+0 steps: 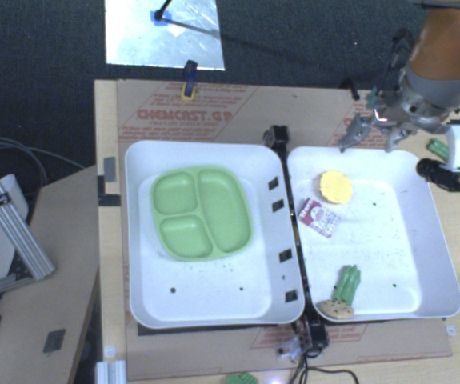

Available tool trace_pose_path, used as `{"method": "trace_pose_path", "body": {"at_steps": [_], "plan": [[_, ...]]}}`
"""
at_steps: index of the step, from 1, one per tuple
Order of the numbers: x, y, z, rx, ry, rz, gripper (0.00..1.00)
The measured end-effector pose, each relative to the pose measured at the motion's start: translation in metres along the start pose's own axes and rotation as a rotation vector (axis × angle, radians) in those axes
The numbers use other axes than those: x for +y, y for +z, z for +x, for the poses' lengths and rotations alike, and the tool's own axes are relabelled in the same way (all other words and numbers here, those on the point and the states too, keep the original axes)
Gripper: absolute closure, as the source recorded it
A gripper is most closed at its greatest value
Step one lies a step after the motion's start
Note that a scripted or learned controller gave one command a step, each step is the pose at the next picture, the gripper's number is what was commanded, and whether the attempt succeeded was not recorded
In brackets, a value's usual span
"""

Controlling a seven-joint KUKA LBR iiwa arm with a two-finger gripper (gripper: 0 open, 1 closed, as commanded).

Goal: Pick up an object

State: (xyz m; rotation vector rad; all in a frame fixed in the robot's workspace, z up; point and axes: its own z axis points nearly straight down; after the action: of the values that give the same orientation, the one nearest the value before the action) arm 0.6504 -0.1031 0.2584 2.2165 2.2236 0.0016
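Brown cardboard is covering a pale bench, and two shallow white bins are sitting on it side by side, touching along a black hinged seam down the middle.

Nearest the viewer, at the right bin's point(434, 238) front rim, a green toy with a tan base point(344, 290) is lying pressed into the near left corner; that crowding against two walls is probably leaving little room for fingers to close around it. Farther back, a small pink and white packet point(318, 217) is lying flat by the left wall, just beside the seam. Just beyond it, a round yellow object point(336, 186) is resting on open floor, near the packet but apart from it, with free space to its right and far side. It looks like the easiest thing to pick up.

On the left, the left bin point(138, 214) is holding a light green divided tray point(201, 213) with three compartments, sitting near the centre with bare white floor around it.

Farthest back on the right, the gripper point(371, 130) is hovering above the right bin's far rim, carried by the grey arm with its orange band. Its two fingers are spreading apart, holding nothing. The right half of that bin is lying open, giving a clear way down toward the yellow object.
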Motion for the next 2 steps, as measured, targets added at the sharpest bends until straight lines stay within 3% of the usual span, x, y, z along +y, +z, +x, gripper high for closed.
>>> {"method": "trace_pose_path", "body": {"at_steps": [1,2], "plan": [[-0.055,0.107,-0.048,0.001,0.008,0.012,0.00],[0.000,0.176,-0.019,0.000,-0.004,-0.002,0.00]]}}
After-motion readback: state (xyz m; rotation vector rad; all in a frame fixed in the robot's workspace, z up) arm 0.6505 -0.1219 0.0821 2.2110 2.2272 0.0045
